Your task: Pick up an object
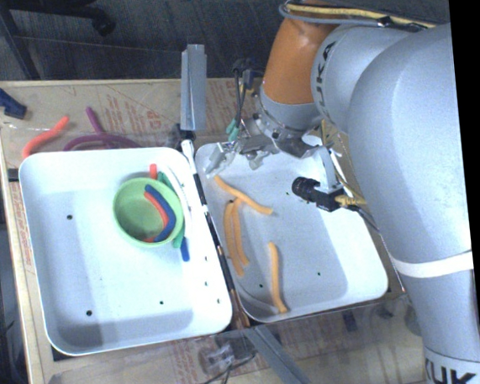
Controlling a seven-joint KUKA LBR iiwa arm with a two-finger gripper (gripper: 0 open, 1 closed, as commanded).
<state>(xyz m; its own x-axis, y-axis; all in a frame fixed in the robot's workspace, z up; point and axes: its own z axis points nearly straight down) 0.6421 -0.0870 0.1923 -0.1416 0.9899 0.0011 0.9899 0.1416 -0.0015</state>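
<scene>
Several thin orange strips lie in the right bin (362, 272): one curved (242, 195) near the back, one long (234, 236) by the left wall, one (276, 276) toward the front. My gripper (238, 151) hangs over the right bin's back left corner, just behind the curved strip. The wrist crowds its fingers. In the left bin (79, 278) sits a green bowl (145, 213) holding red and blue curved pieces.
The arm's grey body (394, 130) covers the right bin's right side. A black part (306, 189) juts over that bin. A grey bar (193, 86) stands behind the bins. Orange and purple strips (91, 134) lie on the bench behind the left bin.
</scene>
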